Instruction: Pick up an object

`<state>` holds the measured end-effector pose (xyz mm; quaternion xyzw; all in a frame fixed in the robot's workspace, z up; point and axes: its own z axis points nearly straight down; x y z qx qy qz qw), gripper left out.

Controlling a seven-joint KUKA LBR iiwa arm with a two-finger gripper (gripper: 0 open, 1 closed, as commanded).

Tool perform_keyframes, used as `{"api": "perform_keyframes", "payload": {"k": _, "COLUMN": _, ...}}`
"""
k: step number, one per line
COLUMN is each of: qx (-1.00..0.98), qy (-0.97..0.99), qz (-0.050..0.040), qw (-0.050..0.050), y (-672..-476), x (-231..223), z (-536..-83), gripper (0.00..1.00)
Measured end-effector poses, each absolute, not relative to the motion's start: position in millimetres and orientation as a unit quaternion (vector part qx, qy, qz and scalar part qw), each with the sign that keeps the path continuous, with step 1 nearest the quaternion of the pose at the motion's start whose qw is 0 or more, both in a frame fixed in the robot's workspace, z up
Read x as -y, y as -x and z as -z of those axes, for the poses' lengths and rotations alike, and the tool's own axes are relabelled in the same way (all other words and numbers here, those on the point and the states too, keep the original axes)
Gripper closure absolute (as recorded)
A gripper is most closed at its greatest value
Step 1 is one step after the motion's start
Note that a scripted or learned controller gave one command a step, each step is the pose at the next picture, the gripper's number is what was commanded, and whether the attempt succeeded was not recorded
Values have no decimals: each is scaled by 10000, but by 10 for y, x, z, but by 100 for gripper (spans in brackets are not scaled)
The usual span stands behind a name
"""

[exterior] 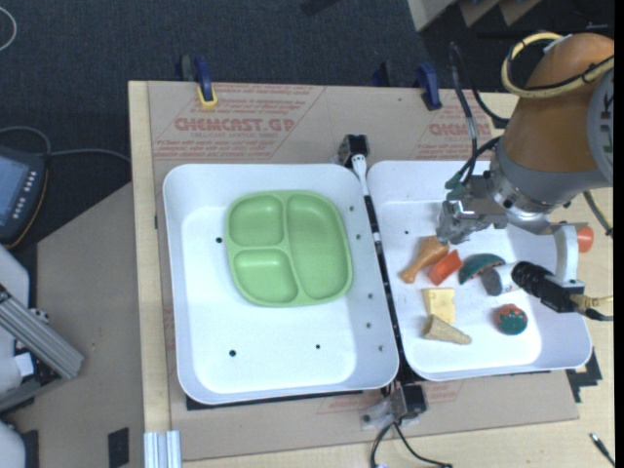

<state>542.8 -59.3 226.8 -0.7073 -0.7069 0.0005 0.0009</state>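
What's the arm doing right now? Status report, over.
Gripper over right bin, no grasp visible. Tan wedge and red block right beside it. Green plate sits apart in left bin.

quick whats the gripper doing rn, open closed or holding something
Gripper: cannot be told; it sits low in the right bin, just above the red block.

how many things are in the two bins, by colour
green plate: 1
tan wedges: 2
red block: 1
teal crescent: 1
grey lump: 1
yellow block: 1
red and green ball: 1
total: 8
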Motion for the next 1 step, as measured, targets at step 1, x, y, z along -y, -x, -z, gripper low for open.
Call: {"api": "perform_keyframes", "payload": {"k": 1, "qx": 7078, "qy": 7064, "qz": 9, "qw": -9, "y": -5584, "x": 509, "z": -2302, "gripper": 100}}
